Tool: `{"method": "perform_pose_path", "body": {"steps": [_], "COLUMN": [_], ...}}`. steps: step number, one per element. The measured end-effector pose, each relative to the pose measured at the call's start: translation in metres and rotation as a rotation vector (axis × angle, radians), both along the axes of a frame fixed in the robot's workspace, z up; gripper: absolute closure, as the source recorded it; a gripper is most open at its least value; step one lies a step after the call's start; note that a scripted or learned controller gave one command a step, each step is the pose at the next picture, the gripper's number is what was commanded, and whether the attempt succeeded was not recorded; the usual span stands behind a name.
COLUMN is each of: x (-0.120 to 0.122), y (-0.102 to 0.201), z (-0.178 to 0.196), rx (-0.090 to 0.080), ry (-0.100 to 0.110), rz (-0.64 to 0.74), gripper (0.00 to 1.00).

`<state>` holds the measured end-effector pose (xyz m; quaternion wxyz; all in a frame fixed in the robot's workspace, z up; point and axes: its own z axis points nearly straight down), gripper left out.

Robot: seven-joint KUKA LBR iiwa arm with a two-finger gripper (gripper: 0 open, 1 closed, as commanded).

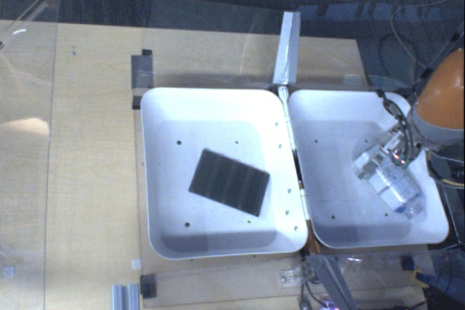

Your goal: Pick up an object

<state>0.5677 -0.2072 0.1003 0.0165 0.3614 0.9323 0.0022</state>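
The tool (pixel 392 149) hangs over the right bin (pixel 327 229), low by its right wall, above a clear plastic object (pixel 392 185); its opening cannot be told. A dark ribbed pad (pixel 229 181) lies mid-floor in the left bin (pixel 156 156), well apart from every wall.

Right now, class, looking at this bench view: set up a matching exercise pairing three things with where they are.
Things:
1. dark pad
2. clear bottle
3. hand

Places:
A. above the right bin, by the bottle's upper end
B. flat in the left bin
C. lying in the right bin, near its right side

Pairs: 1-B, 2-C, 3-A
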Motion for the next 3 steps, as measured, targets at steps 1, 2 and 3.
{"method": "perform_pose_path", "body": {"steps": [1, 2, 3], "x": [-0.003, 0.028, 0.066], "y": [0.013, 0.05, 0.069], "z": [0.001, 0.0, -0.002], "rx": [-0.009, -0.008, -0.005], "ry": [-0.007, -0.004, 0.002], "rz": [0.132, 0.208, 0.239], "gripper": [0.0, 0.0, 0.0]}}
